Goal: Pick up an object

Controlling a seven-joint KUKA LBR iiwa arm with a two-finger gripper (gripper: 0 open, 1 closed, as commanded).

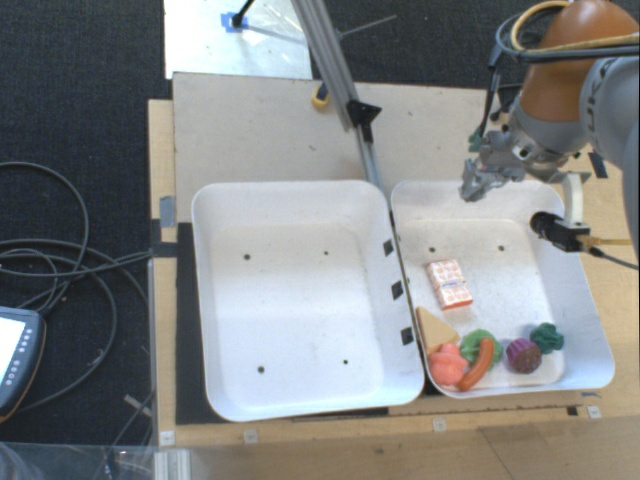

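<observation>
My gripper [476,188] hangs over the far rim of the right bin [575,298], well above its floor, with nothing seen in it. A small pink and white box [449,283] lies near the middle of that bin. Along the bin's near edge sit a tan wedge [432,324], an orange-pink round toy [448,365], a green leafy toy [478,341] with an orange-red carrot-like stick [478,363] across it, a purple round toy [523,355] and a dark green broccoli-like toy [547,337].
The left bin [290,298] stands beside the right one, their rims meeting in the middle with black clips [397,289]. A grey pole [335,58] slants down from the top to the bins' far junction. Cables lie on the floor at the left.
</observation>
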